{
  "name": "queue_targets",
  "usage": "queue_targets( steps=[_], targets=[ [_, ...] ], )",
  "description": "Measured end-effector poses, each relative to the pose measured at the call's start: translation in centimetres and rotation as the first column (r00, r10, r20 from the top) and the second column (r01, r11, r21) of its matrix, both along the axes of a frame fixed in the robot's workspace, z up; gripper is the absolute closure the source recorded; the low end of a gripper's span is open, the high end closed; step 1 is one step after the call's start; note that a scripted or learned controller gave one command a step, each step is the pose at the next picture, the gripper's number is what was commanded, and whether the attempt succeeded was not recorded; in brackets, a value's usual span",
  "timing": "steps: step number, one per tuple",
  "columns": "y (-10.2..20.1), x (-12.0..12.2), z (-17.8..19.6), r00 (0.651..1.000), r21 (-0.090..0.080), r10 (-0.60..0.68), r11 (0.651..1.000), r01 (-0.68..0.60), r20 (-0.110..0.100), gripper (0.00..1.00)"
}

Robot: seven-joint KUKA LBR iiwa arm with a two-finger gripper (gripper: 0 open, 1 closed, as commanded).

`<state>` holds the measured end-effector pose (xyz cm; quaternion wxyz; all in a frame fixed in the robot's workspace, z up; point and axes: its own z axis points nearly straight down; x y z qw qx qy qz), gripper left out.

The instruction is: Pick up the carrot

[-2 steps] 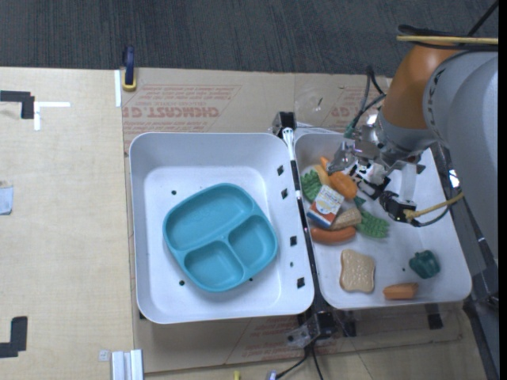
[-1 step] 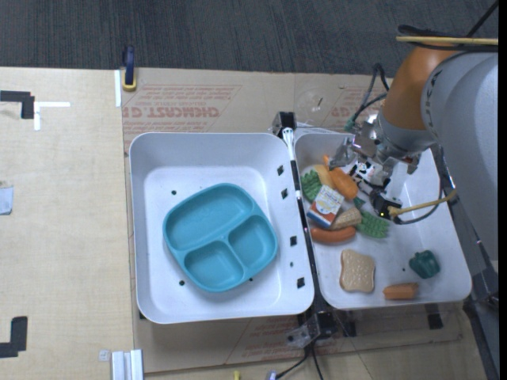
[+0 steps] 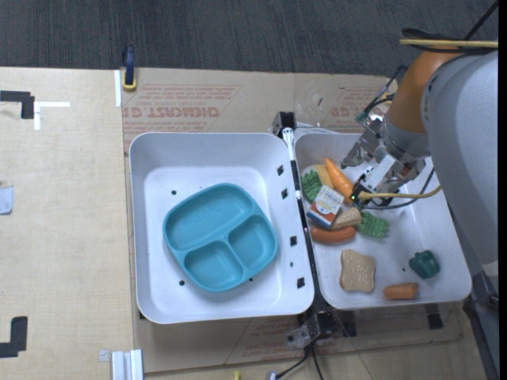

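The toy carrot (image 3: pixel 338 178) looks light, rigid and slick, best pinched mid-length across its taper; whether the gripper (image 3: pixel 366 182) beside it is clenched, I cannot tell.

Grey arm (image 3: pixel 467 125) reaching in from the right, orange-banded wrist angled down, tool (image 3: pixel 366 182) low

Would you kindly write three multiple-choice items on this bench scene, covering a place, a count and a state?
1. Where does the carrot lie?
A. Right bin
B. Left bin
C. On the bench

2. How many compartments has the blue tray?
A. Two
B. Three
C. Five

3. How does the bread slice lie?
A. Flat, apart from the pile
B. Propped on the tray
C. Under the carrot

Answers: 1 A, it rests in the right bin by the gripper. 2 B, three hollows show. 3 A, it lies flat on the bin floor.
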<state>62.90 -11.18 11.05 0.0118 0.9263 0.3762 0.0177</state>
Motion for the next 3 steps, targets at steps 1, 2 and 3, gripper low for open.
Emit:
queue_targets(
  steps=[1, 2, 3],
  targets=[
    [1.0, -4.0, -1.8, 0.975, 0.010, -0.215, 0.976, 0.216, -0.046, 0.00],
    [1.9, -1.4, -1.9, 0.878, 0.007, -0.476, 0.879, 0.477, -0.046, 0.00],
    [1.9, -1.4, -1.0, 0.883, 0.004, -0.467, 0.884, 0.468, -0.051, 1.00]
  ],
)
